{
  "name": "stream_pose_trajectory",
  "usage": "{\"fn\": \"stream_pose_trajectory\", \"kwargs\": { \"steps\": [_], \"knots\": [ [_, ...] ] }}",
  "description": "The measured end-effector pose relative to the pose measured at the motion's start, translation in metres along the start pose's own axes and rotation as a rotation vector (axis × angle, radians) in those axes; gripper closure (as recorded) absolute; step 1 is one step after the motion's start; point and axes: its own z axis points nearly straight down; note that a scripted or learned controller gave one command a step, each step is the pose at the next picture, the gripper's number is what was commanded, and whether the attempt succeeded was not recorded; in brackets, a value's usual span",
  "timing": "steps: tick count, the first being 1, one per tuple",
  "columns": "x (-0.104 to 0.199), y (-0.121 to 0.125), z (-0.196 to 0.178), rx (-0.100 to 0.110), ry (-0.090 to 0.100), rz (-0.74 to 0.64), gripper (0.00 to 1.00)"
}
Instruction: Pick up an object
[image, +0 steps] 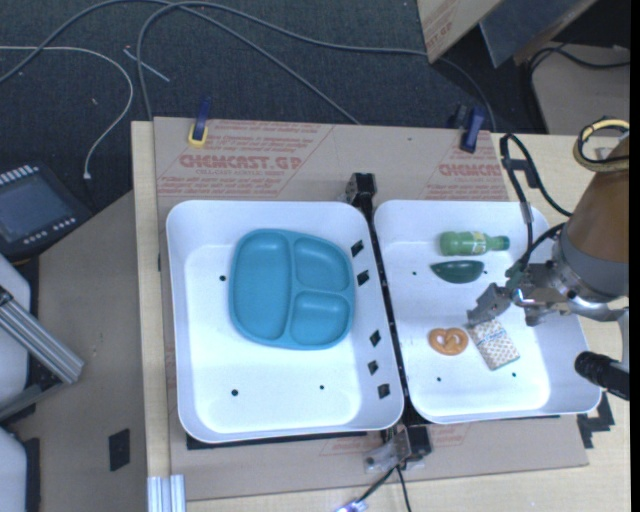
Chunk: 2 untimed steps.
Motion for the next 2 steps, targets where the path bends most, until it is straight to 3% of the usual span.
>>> {"fn": "stream_pose_trajectory", "kwargs": {
  "steps": [2],
  "knots": [
    [-0.012,0.001,0.093,0.001,0.0,0.001,0.0]
  ]
}}
